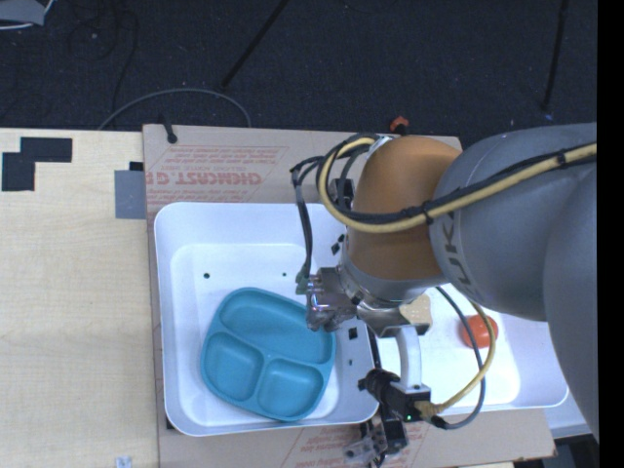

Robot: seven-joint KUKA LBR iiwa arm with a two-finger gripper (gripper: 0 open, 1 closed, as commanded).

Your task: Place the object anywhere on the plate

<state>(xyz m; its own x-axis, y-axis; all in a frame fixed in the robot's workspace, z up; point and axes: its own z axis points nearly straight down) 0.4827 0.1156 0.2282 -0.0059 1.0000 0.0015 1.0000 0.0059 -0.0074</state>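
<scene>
**Camera view: arm low between the two bins**

Camera view has the blue divided plate [265,355] lying in the left bin [180,261]. An orange object [479,331] sits in the right bin [531,378], partly hidden by the arm. Gripper [383,437] reaches the bins' near edge; whether it grasps anything cannot be told.

Blue plate [265,357]; white bins [185,261]; orange object [479,331]; grey arm [517,222], orange band [405,188].

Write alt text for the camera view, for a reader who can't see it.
A grey KUKA arm with an orange band reaches from the right over two shallow white bins. A blue, three-compartment plastic plate lies in the left bin; a small orange object sits in the right.
</scene>
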